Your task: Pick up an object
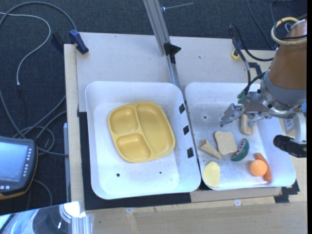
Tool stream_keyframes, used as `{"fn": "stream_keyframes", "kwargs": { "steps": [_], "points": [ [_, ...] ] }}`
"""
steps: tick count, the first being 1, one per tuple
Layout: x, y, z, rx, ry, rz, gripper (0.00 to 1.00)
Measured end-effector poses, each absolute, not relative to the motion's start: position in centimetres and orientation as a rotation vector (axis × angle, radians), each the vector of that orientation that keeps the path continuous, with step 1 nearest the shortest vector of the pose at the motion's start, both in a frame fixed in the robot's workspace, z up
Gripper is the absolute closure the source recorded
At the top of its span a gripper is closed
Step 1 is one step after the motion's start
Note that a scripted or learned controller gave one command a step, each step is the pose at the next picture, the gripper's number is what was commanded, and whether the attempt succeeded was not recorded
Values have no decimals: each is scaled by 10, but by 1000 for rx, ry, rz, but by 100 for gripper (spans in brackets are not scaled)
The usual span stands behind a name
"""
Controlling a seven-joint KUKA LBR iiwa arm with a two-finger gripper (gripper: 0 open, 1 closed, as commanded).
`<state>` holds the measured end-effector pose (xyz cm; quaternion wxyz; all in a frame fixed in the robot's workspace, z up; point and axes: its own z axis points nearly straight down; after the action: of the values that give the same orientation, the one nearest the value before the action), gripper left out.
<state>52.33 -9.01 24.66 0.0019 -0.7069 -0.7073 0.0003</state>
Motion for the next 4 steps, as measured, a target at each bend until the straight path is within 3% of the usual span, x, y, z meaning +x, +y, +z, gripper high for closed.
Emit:
{"fn": "stream_keyframes", "kwargs": {
  "steps": [1, 4],
  "points": [
    [523, -90, 246, -2219, -2219, 1, 0],
    [518, -89, 94, -2223, -2223, -2, 0]
  ]
}}
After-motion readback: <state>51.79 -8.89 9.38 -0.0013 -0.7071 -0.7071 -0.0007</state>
